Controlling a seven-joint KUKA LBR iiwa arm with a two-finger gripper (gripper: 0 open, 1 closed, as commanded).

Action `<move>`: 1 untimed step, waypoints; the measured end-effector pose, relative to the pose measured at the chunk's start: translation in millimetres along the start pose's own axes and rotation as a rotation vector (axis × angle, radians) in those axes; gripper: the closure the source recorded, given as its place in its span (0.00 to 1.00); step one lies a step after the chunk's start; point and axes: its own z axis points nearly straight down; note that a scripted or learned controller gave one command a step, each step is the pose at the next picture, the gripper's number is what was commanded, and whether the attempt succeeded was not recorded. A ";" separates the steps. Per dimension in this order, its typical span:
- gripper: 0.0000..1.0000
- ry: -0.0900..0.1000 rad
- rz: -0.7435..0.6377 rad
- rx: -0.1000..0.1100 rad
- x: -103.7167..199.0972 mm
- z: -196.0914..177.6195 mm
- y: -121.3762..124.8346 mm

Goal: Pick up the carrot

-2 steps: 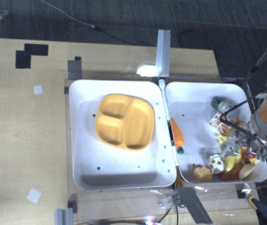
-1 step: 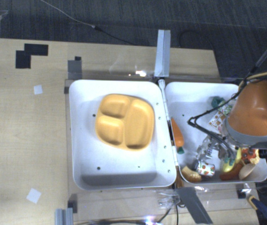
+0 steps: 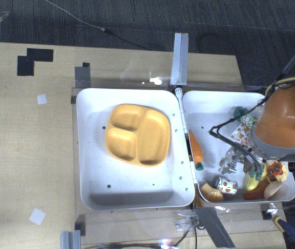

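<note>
The carrot (image 3: 196, 148) lies against the right bin's (image 3: 209, 104) left wall. The gripper (image 3: 236, 162) hangs right of it; its grip state can't be told. No legible writing.

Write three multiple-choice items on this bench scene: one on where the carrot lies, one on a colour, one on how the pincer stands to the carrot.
1. Where does the carrot lie?
A. In the left bin, on the tray
B. In the right bin, along its left wall
C. On the wooden bench outside both bins

2. What colour is the sectioned tray in the left bin?
A. Yellow
B. Blue
C. Black

3. How does the pincer stand to the carrot?
A. Carrot gripped and lifted clear of the bin
B. Over the left bin, far from the carrot
C. Over the right bin, apart from the carrot, to its right

Answers: 1 B, the orange carrot runs beside the divider inside the right bin. 2 A, the tray is yellow against the white bin. 3 C, bare bin floor shows between pincer and carrot.
</note>
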 end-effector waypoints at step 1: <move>1.00 -0.001 -0.270 0.002 -28.5 29.1 -71.5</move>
